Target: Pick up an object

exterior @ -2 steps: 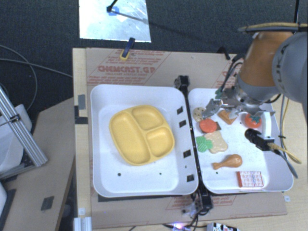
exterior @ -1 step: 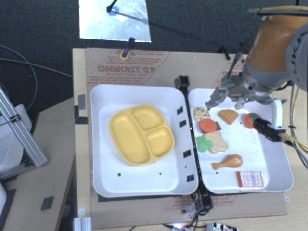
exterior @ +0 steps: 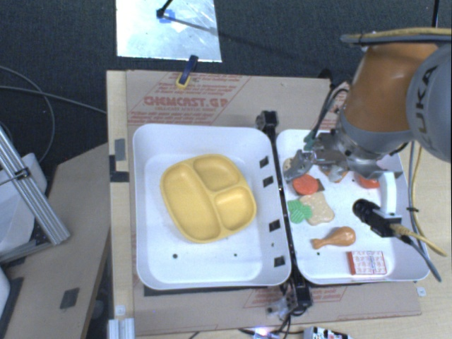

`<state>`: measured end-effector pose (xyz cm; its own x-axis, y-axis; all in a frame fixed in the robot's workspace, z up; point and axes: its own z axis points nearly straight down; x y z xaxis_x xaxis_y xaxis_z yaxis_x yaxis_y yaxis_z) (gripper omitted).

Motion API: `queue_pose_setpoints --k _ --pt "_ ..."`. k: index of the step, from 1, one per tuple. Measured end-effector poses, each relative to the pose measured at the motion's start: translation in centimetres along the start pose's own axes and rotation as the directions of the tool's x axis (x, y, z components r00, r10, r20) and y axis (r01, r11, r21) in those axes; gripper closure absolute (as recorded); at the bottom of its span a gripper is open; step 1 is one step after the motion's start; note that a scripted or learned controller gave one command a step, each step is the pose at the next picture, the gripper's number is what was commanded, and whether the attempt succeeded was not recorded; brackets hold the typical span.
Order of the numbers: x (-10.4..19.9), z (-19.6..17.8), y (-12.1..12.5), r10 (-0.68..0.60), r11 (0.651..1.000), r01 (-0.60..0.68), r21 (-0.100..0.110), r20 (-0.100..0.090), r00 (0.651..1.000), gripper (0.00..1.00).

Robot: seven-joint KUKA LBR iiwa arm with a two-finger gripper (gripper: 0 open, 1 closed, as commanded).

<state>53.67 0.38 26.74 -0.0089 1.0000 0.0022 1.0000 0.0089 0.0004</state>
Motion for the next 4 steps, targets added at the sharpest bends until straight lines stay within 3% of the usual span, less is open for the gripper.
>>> queue_pose_setpoints --k 1,2,3,4 --pt "-1.9 8.8 -2.4 0.01 1.0 -0.01 0.007 0.002 1.0 0.0" --pt "1.8 8.3 -5.1 0.003 1.0 -0.003 0.002 0.0 1.0 0.0" --pt "1.6 7.2 -4.8 0.005 1.0 -0.005 -0.004 0.001 1.0 1.0" --pt "6.0 5.5 -4.9 0.001 1.0 -0.001 -0.002 0.0 1.0 1.0"
